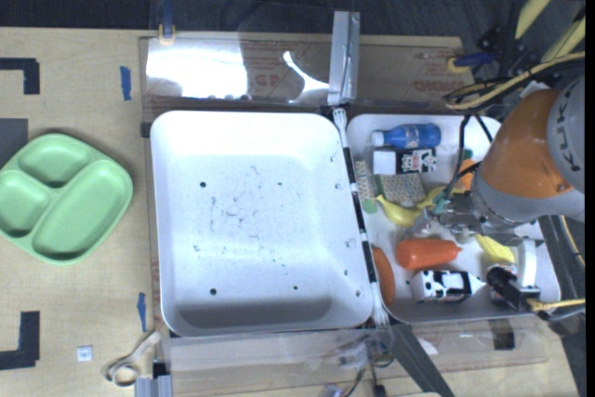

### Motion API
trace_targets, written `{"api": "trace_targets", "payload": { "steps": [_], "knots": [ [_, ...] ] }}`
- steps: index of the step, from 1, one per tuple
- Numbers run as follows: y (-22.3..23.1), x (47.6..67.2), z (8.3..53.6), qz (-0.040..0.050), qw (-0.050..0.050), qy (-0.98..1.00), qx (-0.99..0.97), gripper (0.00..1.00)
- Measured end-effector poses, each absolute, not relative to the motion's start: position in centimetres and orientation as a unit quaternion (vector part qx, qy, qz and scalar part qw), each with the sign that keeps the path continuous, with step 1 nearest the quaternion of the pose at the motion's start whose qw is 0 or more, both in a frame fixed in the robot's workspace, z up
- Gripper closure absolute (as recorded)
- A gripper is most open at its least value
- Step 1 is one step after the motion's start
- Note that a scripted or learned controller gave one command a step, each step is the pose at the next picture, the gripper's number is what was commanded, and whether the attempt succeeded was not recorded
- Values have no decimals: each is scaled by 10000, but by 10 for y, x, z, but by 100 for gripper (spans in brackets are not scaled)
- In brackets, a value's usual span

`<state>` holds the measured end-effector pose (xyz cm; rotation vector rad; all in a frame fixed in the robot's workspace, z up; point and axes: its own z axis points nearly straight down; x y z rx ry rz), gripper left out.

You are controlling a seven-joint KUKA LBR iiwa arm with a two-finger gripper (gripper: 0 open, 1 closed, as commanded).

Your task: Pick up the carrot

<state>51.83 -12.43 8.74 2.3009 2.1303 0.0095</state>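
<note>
Where the arm [530,163] leans in from the right, its orange band and grey wrist cover much of the right bin [446,315], and the gripper [453,217] is a dark tangle of parts; whether it is open or closed I cannot tell. One carrot [427,251] lies just below it, near the middle of that bin, orange and plain to see, apart from the fingers as far as the slant allows. A second orange thing [383,272] hugs the bin's left wall, its shape hard to read. One blue bottle [409,137] lies at the far end, one black-and-white toy [441,285] at the near end. Two white bins sit side by side; the left bin [251,218] shows bare floor. One green divided plate [61,196] rests on the bench.
</note>
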Motion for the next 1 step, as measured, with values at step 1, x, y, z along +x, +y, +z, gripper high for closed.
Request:
{"api": "trace_targets", "payload": {
  "steps": [1],
  "knots": [
    [-112,573,87,22,33,7934,6086,0]
  ]
}}
